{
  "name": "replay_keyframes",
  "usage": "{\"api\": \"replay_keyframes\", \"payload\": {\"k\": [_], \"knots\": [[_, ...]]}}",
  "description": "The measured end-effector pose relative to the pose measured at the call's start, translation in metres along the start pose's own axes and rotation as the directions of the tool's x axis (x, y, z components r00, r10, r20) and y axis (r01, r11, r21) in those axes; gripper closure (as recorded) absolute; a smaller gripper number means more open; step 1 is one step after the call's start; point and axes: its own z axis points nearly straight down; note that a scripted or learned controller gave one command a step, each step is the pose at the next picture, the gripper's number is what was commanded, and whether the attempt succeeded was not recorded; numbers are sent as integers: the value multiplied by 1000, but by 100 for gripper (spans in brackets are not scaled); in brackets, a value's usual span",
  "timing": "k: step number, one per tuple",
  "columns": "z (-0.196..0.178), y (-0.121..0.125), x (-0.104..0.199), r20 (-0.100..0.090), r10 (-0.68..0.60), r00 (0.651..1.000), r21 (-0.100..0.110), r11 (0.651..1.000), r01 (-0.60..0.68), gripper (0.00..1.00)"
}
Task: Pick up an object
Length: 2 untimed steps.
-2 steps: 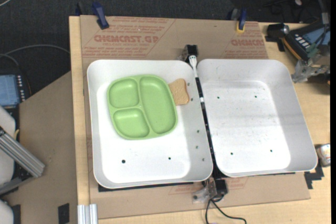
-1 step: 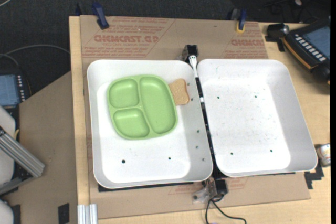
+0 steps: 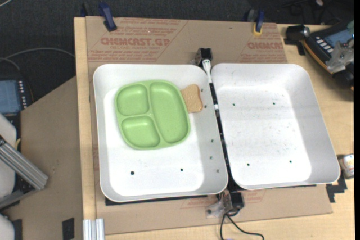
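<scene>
Green divided plate (image 3: 152,114) in left bin (image 3: 112,177) — tan slice (image 3: 193,98) touching its edge; the pincer's state can't be told.

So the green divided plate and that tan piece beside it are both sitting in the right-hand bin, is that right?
Not quite. The camera view shows the green divided plate and the tan piece touching its right edge both in the left-hand bin, not the right-hand bin.

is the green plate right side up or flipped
Right side up: the plate lies flat in the left bin, its three compartments facing up.
</scene>
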Motion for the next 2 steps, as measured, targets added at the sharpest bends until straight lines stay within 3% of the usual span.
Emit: {"api": "replay_keyframes", "payload": {"k": [1,2], "knots": [[-190,9,-22,14,-2,1000,-32,999,2,100],[-122,-75,-9,1,2,1000,-4,1000,-2,100]]}}
